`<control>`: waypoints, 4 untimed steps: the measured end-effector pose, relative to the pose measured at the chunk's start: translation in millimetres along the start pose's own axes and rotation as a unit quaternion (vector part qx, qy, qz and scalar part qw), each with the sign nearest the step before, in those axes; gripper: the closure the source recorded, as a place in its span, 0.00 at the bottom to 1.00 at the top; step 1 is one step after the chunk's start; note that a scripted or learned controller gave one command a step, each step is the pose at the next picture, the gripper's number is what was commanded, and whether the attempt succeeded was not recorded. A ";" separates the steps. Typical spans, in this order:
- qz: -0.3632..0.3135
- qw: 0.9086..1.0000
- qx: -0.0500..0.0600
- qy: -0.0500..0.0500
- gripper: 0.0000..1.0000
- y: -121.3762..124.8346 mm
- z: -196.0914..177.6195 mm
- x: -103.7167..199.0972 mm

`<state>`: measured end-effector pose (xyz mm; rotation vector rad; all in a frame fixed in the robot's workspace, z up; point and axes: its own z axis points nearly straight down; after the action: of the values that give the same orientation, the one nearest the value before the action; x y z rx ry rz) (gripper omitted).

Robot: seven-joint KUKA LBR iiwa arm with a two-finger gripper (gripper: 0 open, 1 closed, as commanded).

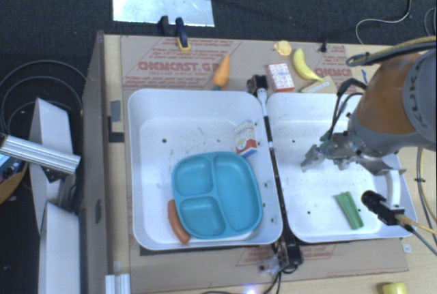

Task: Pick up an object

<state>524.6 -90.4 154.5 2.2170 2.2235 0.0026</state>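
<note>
A: Green stick (349, 209) lies flat in the right bin (300, 123), toward its near right corner. Closest loose object to the arm.

B: And the hand (315, 157)?

A: Low over the same bin's middle, up and left of the stick, apart from it. Fingers look spread; nothing between them.

B: So which step?

A: Approach, likely. No grasp made yet.

B: Next move?

A: Probably shift toward the stick, turn the fingers across its narrow width, descend, close. Flat piece on a smooth floor, so it may slide away.
</note>
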 end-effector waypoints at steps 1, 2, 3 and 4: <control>0.005 1.000 0.002 -0.001 0.00 -40.4 17.6 -63.7; 0.002 1.000 0.002 0.000 0.00 -39.4 61.1 -76.5; 0.002 1.000 -0.004 -0.003 0.00 -36.3 -33.4 -106.5; 0.001 1.000 0.003 0.001 0.00 -39.4 34.0 -88.4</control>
<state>485.6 -178.9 120.5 2.2236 2.2256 -0.0021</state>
